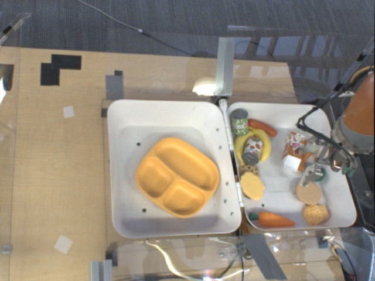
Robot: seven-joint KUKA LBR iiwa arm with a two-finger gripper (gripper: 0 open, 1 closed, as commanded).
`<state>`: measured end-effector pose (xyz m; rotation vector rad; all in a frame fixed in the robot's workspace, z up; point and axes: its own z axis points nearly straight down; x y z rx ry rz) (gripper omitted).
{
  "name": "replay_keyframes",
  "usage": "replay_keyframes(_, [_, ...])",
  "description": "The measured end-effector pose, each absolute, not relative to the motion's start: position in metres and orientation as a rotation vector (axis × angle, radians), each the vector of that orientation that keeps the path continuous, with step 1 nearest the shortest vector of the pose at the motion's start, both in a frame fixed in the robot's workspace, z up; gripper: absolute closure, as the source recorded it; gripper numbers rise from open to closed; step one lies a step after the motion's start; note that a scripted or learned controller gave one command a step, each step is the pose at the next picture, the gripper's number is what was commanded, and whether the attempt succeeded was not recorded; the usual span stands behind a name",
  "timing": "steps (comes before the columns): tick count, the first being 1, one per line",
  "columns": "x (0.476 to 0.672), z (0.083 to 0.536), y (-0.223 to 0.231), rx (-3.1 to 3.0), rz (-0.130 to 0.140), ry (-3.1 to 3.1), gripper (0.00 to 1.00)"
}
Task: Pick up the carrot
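A pale wooden surface carries two shallow white bins side by side, the left bin holding a yellow moulded plastic divided plate, the right bin crowded with toy food. There appear to be two candidates for the task: a smooth orange plastic carrot with a green stub end lying flat along the right bin's near wall, and a darker orange-red, carrot-like piece near the far wall beside a small green-lidded can; at this size I cannot say for sure which one is meant. The jaws hang over the right part of that bin, just above a tan round disc and beside a red-and-white carton, well apart from either orange piece; whether they are parted or closed cannot be told, and nothing shows between them. The risks from here, as I judge them: descending where they are would catch the disc or carton instead; the near carrot hugs the wall, so one finger could strike the rim; and its tapered, slick body could roll or squirt out.
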<state>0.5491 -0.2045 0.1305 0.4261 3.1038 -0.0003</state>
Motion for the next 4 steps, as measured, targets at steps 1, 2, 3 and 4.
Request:
replay_keyframes(1, [0.549, 0.131, -0.205, 0.426, 0.0, 3.104, 0.0])
replay_keyframes(2, [0.549, 0.131, -0.205, 0.426, 0.0, 3.104, 0.0])
replay_keyframes(3, [0.549, 0.131, -0.205, 0.426, 0.0, 3.104, 0.0])
replay_keyframes(4, [0.559, 0.172, -0.205, 0.433, -0.001, 3.098, 0.0])
